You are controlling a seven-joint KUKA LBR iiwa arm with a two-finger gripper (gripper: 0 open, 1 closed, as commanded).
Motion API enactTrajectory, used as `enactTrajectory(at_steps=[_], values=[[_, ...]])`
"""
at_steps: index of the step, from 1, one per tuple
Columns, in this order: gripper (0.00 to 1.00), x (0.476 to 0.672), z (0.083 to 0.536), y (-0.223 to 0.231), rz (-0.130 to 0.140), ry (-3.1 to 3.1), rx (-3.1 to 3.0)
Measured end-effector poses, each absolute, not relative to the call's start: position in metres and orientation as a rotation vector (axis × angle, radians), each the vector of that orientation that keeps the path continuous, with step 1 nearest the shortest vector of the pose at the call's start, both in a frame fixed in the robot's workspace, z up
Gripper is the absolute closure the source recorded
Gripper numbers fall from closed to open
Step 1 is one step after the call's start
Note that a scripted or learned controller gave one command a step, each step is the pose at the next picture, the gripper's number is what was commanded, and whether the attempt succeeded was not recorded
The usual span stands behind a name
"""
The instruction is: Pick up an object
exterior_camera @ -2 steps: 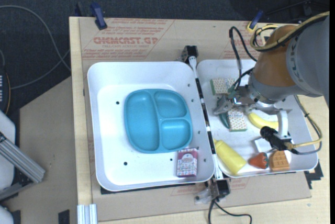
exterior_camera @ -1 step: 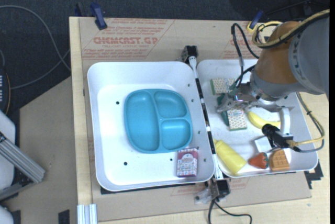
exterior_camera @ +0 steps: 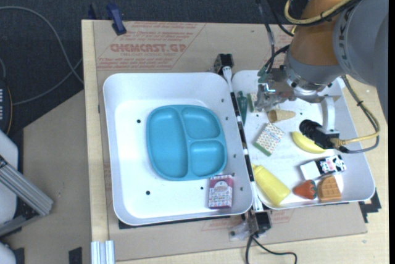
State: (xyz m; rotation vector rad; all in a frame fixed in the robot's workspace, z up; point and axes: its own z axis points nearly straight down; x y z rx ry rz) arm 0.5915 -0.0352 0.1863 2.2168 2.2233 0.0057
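The arm reaches in over the right bin [exterior_camera: 365,185], its claw [exterior_camera: 269,91] low at the bin's far left corner; I cannot tell its state. Near the claw lies one cone-shaped piece [exterior_camera: 282,114]; one checked packet [exterior_camera: 270,138], one banana [exterior_camera: 307,143] and one yellow bottle [exterior_camera: 270,185] lie farther off.
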Motion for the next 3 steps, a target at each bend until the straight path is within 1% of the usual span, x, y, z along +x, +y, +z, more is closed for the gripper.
enactTrajectory(at_steps=[1,2,3], values=[[1.00,0.603,0.190,-0.085,0.000,2.218,2.220],[1.00,0.600,0.168,-0.112,-0.003,2.221,2.224],[1.00,0.599,0.157,-0.115,-0.003,2.222,2.224]])
